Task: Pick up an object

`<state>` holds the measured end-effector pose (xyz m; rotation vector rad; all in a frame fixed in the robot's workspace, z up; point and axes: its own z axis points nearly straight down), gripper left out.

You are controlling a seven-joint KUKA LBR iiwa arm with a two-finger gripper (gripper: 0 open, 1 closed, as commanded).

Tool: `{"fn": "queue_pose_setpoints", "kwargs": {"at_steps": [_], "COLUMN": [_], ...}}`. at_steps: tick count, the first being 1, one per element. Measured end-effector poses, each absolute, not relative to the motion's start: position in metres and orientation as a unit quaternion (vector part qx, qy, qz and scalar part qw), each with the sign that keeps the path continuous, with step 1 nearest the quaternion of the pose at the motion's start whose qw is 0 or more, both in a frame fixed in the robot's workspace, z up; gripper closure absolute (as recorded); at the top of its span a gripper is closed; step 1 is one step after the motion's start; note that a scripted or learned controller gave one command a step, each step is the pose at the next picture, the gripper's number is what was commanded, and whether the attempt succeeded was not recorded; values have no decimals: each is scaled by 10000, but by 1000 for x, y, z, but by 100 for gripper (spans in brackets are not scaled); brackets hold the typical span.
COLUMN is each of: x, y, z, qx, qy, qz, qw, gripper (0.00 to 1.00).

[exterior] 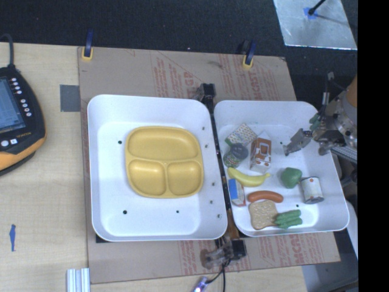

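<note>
Bins sat side by side on a brown board: the left bin [103, 163] held a yellow divided tray [164, 161], and the right bin [331, 218] held a scatter of toy food. The gripper [302, 141] reached in from the right edge and hung over the upper right part of the right bin, its dark fingers [295, 143] pointing left and spread apart, with nothing between them. Just below and slightly left of the fingertips lay a green pepper [290, 177], near but apart from them. A small can [312, 189] lay on its side just right of the pepper, beneath the gripper's body. Farther left, past a bare patch of bin floor, a small carton [261, 154] lay level with the fingers. A patterned packet [242, 135] and a dark round item [233, 157] lay beyond the carton, near the bin's left wall. A banana [247, 176] lay below those. A sausage [265, 196], a bread slice [263, 214] and a green pod [287, 219] lay along the lower part of the bin, well apart from the gripper. A blue packet [235, 191] lay by the left wall.
</note>
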<state>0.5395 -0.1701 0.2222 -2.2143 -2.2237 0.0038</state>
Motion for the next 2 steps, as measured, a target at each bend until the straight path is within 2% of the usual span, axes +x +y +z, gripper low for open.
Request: {"fn": "queue_pose_setpoints", "kwargs": {"at_steps": [1,2], "x": [647,623], "y": [-116,-119], "z": [188,97], "qx": [-7048,-7061], "qy": [-7094,-7081], "qz": [18,-3], "qw": [14,-7], "gripper": [0,0]}}
